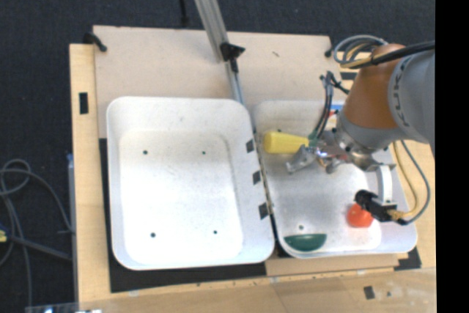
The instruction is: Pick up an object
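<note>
In the right bin [322, 198] lie three objects: a yellow block [282, 142] at its upper left, a small orange-red object [357, 216] at its lower right, and a dark green object [305, 241] against the front wall. My gripper [311, 160] hangs low over the bin's upper middle, just right of and below the yellow block. Its two metal fingers [294, 162] stand apart with nothing between them. The grey arm with its orange band [370, 95] comes in from the right.
The left bin [179, 179] sits beside the right one, their walls meeting near the yellow block. A slanted metal rail [209, 4] rises from the back of the bench. Cables [407, 187] hang by the wrist over the right bin's edge.
</note>
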Robot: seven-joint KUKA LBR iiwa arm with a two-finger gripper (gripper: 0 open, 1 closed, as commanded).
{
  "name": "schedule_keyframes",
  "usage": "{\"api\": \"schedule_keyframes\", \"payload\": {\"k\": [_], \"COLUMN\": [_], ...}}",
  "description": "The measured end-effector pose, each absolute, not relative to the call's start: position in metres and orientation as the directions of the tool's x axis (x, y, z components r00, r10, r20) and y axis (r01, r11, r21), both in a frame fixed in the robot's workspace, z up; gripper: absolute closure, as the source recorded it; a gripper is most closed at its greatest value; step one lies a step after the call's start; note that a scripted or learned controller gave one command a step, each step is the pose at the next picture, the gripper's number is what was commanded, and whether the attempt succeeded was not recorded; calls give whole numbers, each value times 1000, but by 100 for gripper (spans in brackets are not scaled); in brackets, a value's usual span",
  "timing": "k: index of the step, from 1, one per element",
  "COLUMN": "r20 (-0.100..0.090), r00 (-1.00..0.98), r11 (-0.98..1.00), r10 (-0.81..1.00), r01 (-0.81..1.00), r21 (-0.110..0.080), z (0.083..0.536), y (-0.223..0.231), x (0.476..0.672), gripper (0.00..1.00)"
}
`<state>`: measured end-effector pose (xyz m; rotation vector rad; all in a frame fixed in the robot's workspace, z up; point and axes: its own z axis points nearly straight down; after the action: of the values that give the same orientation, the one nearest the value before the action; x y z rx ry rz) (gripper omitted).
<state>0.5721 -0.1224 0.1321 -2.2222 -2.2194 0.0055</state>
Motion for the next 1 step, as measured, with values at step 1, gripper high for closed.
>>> {"api": "schedule_keyframes", "payload": {"k": [1], "r20": [-2], "r00": [3], "r11": [-3], "r10": [1000], "r01": [1000], "r21": [-3], "z": [99], "y": [-124], "x": [571], "gripper": [0]}}
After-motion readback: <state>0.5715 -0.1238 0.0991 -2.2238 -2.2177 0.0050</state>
